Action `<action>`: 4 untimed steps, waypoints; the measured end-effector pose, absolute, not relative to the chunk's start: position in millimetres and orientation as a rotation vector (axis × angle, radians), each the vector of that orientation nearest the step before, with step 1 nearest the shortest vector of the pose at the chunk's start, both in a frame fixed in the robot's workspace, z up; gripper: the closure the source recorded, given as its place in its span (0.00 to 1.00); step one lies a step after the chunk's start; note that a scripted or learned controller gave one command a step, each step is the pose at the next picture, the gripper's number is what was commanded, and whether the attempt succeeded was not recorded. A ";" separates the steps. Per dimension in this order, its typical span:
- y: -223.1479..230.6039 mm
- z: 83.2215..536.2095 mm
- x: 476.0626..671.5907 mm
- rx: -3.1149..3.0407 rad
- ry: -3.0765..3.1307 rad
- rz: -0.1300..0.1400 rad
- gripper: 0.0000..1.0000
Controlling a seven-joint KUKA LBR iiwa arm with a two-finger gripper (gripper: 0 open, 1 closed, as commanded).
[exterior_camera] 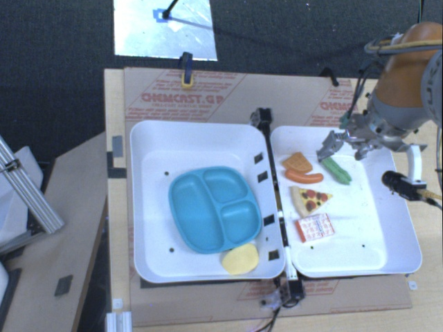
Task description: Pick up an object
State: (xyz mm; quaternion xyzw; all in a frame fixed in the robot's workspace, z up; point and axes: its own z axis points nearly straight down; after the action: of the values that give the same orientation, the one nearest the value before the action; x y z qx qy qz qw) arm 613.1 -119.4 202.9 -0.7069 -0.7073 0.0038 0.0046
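While the yellow disc (239,259) sits nearest, just in front of the blue divided plate (213,208), everything else is right of that plate: red-and-white packet (315,227), pizza slice (310,199), hot dog (304,177), then the long green pod (336,169). Gripper (349,146) hangs spread wide over the pod, gripping nothing.

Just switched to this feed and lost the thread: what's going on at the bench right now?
The arm reaches in from the right, and its gripper hangs open over the right bin, just above the green toy vegetable. Nothing is between its fingers. Beside the vegetable lie an orange cookie, a hot dog, a pizza slice and a small red-and-white packet. The left bin holds a blue divided plate and a yellow piece.
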 end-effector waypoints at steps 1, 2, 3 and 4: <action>-119.2 210.8 615.8 -2.219 -2.225 -0.001 0.00; -126.6 151.3 615.8 -2.219 -2.221 0.003 0.00; -122.6 109.0 616.9 -2.218 -2.222 0.002 0.00; -122.4 91.8 622.4 -2.227 -2.229 -0.016 0.00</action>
State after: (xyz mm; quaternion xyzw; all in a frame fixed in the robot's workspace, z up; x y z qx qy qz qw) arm 622.4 -122.4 91.8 -0.7067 -0.7074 -0.0050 -0.0049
